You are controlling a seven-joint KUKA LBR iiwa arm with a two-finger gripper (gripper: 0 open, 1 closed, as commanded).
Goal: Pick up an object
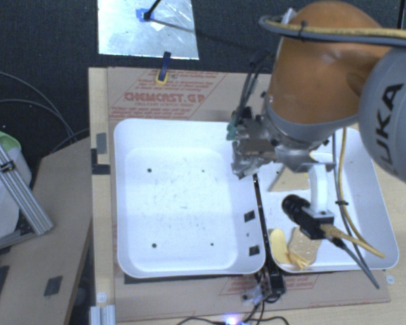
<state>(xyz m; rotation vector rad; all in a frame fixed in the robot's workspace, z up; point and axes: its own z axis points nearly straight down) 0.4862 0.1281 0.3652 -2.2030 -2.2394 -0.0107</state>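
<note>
There were two white bins, a left bin [132,181] and a right bin [373,208]. The right bin held one yellow piece [278,245] and one amber piece [304,249]. One silvery sheet [145,19] lay beyond.

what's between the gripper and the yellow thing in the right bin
Nothing loose. In the camera view, only bare white floor of the right bin, beside the dark seam, separates the gripper from the yellow thing.

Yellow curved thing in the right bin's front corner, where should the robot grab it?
Probably across its narrow middle, coming straight down from above. The yellow curved piece lies flat in the right bin, lengthwise along the wall, with an amber block close on its other side, so a sideways approach looks blocked. Both gaps look tight.
</note>
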